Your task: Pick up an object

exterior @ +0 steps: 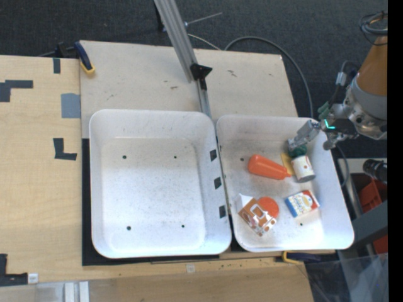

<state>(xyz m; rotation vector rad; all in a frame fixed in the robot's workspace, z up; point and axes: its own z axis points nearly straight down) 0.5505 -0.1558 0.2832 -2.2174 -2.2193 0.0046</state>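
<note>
We see the gripper point(301, 141) hanging over the far right part of the right bin point(327, 231), the grey arm point(365, 99) with its orange band reaching in from the desk's right edge. We cannot tell how the gripper stands, wide or narrow; nothing shows plainly held in it.

In the right bin, just beneath the gripper, lies a small white bottle point(303, 167) with a dark cap toward the far side, tilted on its side. A thin yellow piece point(288, 165) sits against it on the left. Just beside that, toward the bin's middle, lies an orange carrot-shaped toy point(267, 167), its thick end to the left. Nearer the front edge we find a small blue and white carton point(301, 204), and to its left an orange ball point(269, 205) touching a crumpled brown and white packet point(256, 216).

The left bin point(101, 187) stands beside the right one, their rims touching. A grey metal rail point(176, 30) slants across the far side of the desk point(38, 187), and a yellow-tipped clamp point(84, 58) lies near the far left corner.
</note>
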